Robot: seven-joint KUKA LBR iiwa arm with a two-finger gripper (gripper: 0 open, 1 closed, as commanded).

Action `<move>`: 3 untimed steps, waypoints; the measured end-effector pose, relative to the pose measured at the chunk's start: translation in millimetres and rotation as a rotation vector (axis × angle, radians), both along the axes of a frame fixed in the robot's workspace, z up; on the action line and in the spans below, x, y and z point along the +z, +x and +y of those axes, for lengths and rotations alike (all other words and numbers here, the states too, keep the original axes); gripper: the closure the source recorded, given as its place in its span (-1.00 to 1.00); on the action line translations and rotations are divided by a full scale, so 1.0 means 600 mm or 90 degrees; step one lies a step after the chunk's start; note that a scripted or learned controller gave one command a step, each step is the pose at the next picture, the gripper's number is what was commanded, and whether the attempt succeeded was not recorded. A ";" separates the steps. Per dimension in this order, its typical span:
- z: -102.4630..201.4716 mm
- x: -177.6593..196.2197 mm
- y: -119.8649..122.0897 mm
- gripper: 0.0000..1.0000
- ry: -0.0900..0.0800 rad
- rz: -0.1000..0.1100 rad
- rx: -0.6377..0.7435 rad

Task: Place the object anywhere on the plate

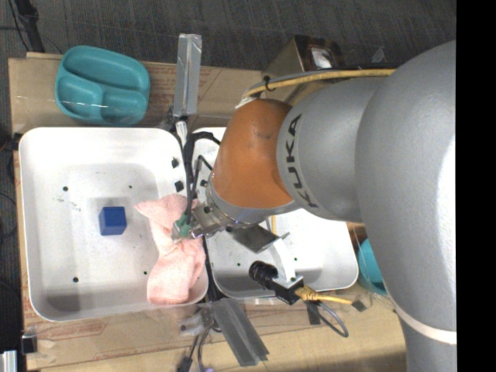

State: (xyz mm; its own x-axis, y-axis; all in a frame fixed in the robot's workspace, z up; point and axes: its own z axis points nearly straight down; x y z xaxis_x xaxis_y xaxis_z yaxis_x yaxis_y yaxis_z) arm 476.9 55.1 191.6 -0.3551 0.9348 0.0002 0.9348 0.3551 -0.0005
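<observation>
Get a good hold of the cloth first

The gripper (184,227) is down at the top end of the pink cloth (175,273). The cloth hangs over the right wall of the left bin (31,208), and it looks like the thing to move. I cannot tell if the gripper is squeezing the cloth or let go. The green plate (101,84) sits far off, past the bin's top corner. Pinch a thick fold, lift high so the tail clears the wall, go slowly, and leave the blue block (112,220) alone
</observation>
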 end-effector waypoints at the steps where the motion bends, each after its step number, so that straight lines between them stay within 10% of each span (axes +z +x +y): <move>1: 0.128 -0.087 -0.003 1.00 -0.001 0.003 0.016; 2: 0.053 0.000 0.047 1.00 0.000 0.001 0.052; 3: 0.161 -0.036 -0.002 1.00 0.000 0.002 0.189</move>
State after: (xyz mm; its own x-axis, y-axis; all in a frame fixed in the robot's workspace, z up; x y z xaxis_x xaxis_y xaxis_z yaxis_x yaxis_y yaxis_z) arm 475.8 151.4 170.0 -0.6127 0.7903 0.0018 0.7903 0.6127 -0.0035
